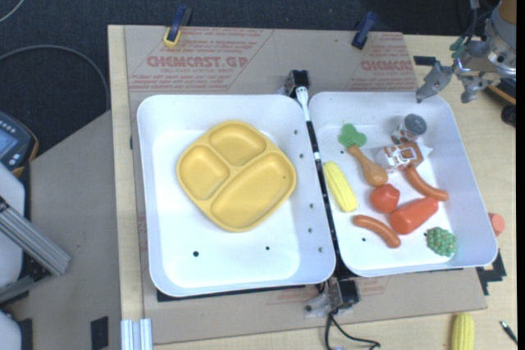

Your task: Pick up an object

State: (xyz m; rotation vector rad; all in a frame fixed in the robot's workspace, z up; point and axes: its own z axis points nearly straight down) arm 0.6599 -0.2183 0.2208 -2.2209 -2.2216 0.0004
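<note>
Nearest us in the camera view lies a stray corn cob [462,332] on the bench, outside the right bin [467,143]. Inside that bin we see the candidate objects: another corn cob [339,185] at its left wall, a carrot [414,214], a tomato [385,197], two sausages [378,229], and broccoli [440,241] at its near corner. Left of that bin sits a yellow divided plate [236,174] in the other bin. We see the gripper [450,84] raised over the right bin's far right corner, fingers spread apart and holding nothing. We judge nothing picked yet; choosing, descending, and grasping all remain.
</note>
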